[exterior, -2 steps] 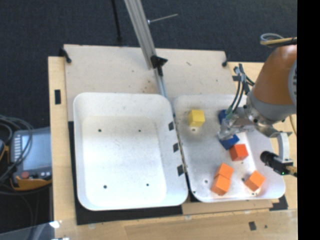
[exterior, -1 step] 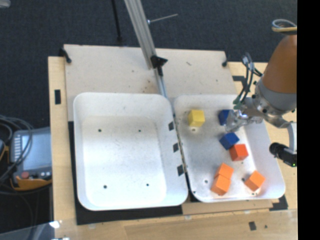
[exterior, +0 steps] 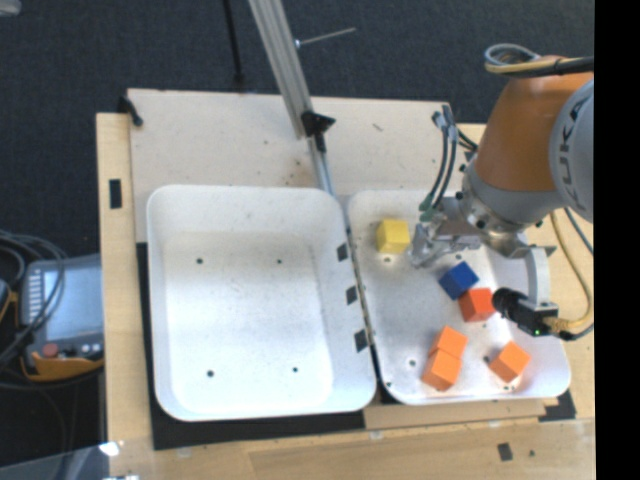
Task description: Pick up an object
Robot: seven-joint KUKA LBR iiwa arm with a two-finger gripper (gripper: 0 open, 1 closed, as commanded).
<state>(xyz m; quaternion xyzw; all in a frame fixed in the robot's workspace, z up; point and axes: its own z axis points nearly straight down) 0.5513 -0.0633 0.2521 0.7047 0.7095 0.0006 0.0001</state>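
Note:
The right bin [exterior: 400, 368] holds several small blocks. A yellow cube [exterior: 393, 236] lies near its upper left. A blue cube [exterior: 458, 279] sits mid-bin, with a red-orange block [exterior: 477, 303] just below it. Two orange blocks lie near the front: a long one [exterior: 445, 357] and a smaller one [exterior: 510, 361]. My gripper [exterior: 428, 243] hangs low over the bin between the yellow cube and the blue cube, just right of the yellow one. Nothing shows between its fingers.
The left bin [exterior: 250, 298] lies beside the right one, their rims meeting mid-bench. A slanted metal pole [exterior: 285, 58] rises from behind the bins. A black cable fitting [exterior: 525, 313] hangs off the wrist over the right bin.

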